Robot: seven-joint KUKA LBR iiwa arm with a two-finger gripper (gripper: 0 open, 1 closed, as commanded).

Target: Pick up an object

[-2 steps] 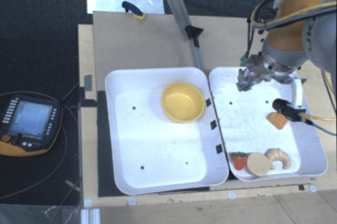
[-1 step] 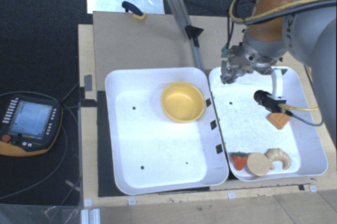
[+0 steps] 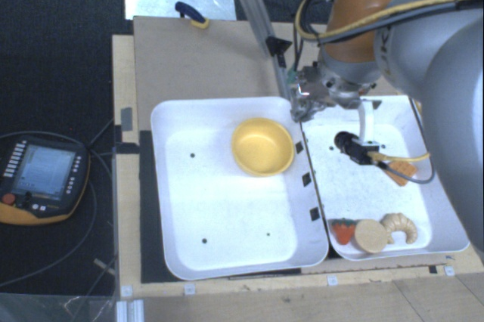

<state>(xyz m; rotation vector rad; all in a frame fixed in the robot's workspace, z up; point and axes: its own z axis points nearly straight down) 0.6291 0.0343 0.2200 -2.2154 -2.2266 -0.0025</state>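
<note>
brown board bench (image 3: 204, 63) | dark carpet floor (image 3: 53, 26) | yellow bowl (image 3: 262, 147) in left bin (image 3: 212, 226) | gripper (image 3: 302, 107) grasp unclear

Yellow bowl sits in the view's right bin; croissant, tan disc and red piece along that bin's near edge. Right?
Not quite. The camera view shows the bowl in the view's left bin, near its far right corner. The croissant, tan disc and red piece do lie along the near edge of the right bin.
</note>
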